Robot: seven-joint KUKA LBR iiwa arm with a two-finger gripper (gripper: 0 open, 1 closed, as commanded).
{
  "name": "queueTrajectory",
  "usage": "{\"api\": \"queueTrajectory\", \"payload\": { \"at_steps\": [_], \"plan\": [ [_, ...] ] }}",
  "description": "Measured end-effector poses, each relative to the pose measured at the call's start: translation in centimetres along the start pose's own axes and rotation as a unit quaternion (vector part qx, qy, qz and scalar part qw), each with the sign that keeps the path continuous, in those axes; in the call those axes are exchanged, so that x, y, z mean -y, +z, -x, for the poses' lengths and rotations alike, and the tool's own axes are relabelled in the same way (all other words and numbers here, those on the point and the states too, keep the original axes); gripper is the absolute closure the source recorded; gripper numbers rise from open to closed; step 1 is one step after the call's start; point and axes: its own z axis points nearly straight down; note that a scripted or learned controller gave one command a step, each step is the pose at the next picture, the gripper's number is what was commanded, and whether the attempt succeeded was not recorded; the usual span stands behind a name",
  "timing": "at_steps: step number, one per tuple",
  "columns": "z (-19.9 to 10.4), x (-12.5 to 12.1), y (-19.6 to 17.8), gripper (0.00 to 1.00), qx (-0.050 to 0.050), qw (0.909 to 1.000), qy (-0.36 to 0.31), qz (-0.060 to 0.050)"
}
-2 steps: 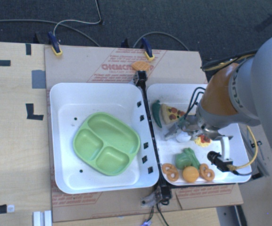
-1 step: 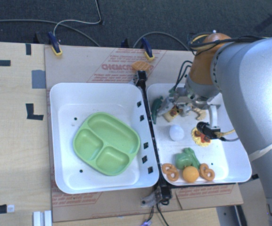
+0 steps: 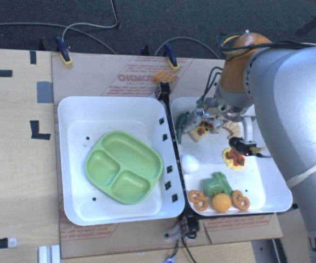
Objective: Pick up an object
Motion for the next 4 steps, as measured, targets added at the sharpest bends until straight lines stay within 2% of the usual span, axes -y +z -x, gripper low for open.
{"api": "queueTrajectory", "payload": {
  "at_steps": [2,3,4],
  "plan": [
    [-0.1,-0.34,-0.03,0.0,0.003,1.0,0.001,-0.001],
    [0.32,-0.48,0.0,0.0,0.001,1.0,0.001,0.002],
    [0.13,-0.47,0.0,0.0,0.003,1.0,0.002,0.004]
  ]
}}
